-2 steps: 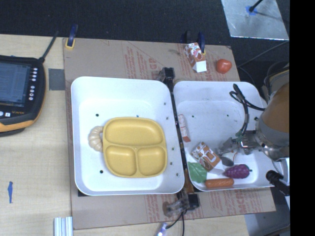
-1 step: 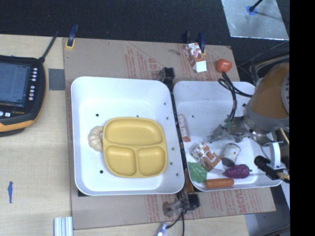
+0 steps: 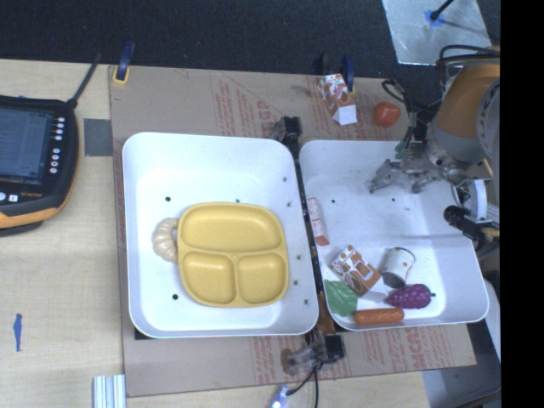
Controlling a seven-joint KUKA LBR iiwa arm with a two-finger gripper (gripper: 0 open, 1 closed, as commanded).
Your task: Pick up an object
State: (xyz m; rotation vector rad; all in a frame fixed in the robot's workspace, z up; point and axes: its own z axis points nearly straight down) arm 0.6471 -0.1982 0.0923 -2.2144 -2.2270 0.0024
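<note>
The arm comes in at the right edge, cut off there, so only its grey wrist and orange band show. The hand sits low over the far part of the right bin, fingers spread wide, nothing between them (the tips are dark and small against the white floor, hard to read finely).

Left bin now: a yellow divided tray lies across its middle, long axis running left to right, and a pale ridged object, partly tucked under the tray's left edge, is too hidden to name.

Right bin: everything is crowded at the near edge. A small red-and-white carton lies tilted, beside it a little can on its side with the open end facing the near-left. In the near-left corner is a green leafy piece, with an orange sausage-shaped item lying left to right along the near rim, and a purple bunch of grapes just right of it, long axis also left to right. A slim red-and-white packet lies along the bin's left wall, pointing far to near.

Out on the tabletop, beyond the bins' far edge, stand another small carton and a red tomato-like ball. A tablet in an orange case is cut off at the left edge.
</note>
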